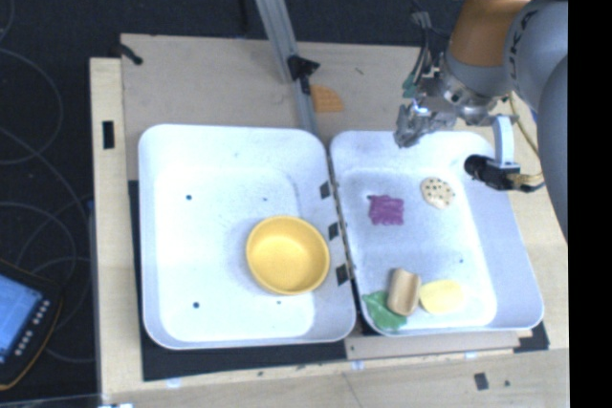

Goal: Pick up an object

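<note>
My gripper (409, 131) hangs over the far edge of the right bin (497, 253), well above the objects. In that bin lie a purple piece (385, 208) near the middle, a pale spotted cookie (438, 192) to its right, and, at the near edge, a tan cylinder (403, 290), a yellow lemon-like piece (441, 297) and a green piece (382, 311). A yellow bowl (287, 254) sits upright in the left bin (191, 205). I see nothing between the gripper's fingers.
A slanted grey metal post (273, 14) rises behind the seam between the bins. A small orange piece (326, 98) lies on the bench behind the bins. A tablet (19, 320) rests at the lower left, off the bench.
</note>
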Motion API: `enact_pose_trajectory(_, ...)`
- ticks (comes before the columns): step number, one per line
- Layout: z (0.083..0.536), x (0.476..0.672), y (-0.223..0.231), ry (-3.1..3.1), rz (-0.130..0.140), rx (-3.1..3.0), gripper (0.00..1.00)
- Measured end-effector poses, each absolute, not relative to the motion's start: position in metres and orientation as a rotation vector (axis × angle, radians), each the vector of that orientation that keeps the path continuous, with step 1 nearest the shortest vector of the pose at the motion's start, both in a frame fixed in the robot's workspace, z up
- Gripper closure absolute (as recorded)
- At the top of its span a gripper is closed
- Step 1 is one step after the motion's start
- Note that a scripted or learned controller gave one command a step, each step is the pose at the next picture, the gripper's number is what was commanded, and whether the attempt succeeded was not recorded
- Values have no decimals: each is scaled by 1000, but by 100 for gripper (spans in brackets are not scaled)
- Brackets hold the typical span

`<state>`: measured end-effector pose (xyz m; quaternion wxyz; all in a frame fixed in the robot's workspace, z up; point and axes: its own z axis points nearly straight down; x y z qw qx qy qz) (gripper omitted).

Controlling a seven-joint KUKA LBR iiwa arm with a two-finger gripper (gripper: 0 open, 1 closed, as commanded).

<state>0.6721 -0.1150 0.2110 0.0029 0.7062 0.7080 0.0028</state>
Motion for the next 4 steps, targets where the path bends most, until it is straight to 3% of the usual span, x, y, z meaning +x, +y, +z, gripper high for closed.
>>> enact_pose_trajectory(1,240,673,-116,2223,7,2215,100)
enact_pose_trajectory(3,237,632,-27,2228,1,2215,100)
enact_pose_trajectory(4,238,603,24,2231,2,2214,100)
